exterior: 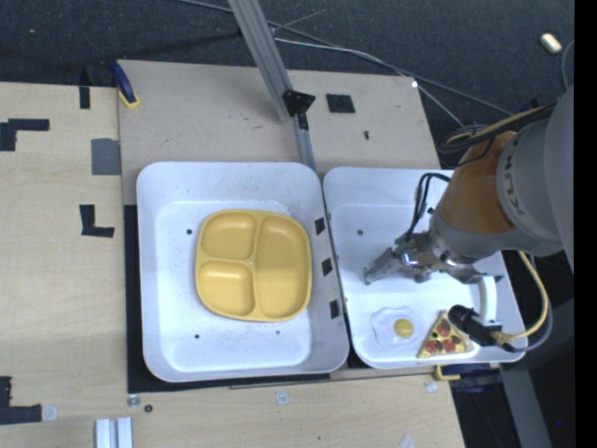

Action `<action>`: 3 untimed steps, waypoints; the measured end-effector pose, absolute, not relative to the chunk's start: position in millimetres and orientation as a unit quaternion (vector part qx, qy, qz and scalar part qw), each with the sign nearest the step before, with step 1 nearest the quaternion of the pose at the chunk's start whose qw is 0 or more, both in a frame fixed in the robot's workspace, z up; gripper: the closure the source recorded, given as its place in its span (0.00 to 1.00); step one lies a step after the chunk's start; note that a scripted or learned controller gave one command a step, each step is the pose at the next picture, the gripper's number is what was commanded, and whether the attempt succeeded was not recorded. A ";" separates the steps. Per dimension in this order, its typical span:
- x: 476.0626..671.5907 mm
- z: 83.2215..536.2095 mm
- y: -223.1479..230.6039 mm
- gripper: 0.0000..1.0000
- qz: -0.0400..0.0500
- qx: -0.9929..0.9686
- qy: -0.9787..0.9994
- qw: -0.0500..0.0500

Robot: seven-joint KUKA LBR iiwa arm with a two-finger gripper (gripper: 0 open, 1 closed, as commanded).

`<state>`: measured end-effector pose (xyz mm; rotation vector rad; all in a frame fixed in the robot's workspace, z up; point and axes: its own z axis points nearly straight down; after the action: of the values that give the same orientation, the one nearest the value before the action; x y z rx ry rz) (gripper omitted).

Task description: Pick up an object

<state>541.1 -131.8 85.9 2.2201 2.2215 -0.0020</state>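
Nearest us, at the near edge of the right bin [340, 250], lie two toy foods: a pizza slice [445, 338] at the near right corner and, just to its left, a fried egg [398, 327], white with a yellow yolk. Both rest flat on the bin floor and seem to be just apart, though the gap is slight.

From the same camera view we see the jaws [377, 271] hanging over the middle of that bin, pointing left, a little farther from us than the egg. They look closed or nearly so, with nothing between them (the tips are small and dark against the white, so we would not swear to the last bit of gap). Behind them the grey arm [522, 189] with its orange band comes in from the right.

Over in the left bin [149, 250] a yellow divided plate [253, 265] sits near the centre, well apart from the jaws.

We judge the pick has not yet been made: the arm is in the approach, above the bin and beside its likely targets. For the next move we would need the jaws opened, brought toward us over the egg or the pizza slice, then lowered to the floor. Both pieces are thin and flat, so the tips must reach right down to get under an edge.
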 end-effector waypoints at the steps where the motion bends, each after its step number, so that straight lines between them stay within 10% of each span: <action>1: 542.7 98.3 -131.5 1.00 0.001 0.707 0.708 0.002; 3: 547.8 222.7 -123.4 1.00 0.001 0.706 0.708 0.002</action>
<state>547.8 -123.4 222.7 2.2161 2.2213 0.0043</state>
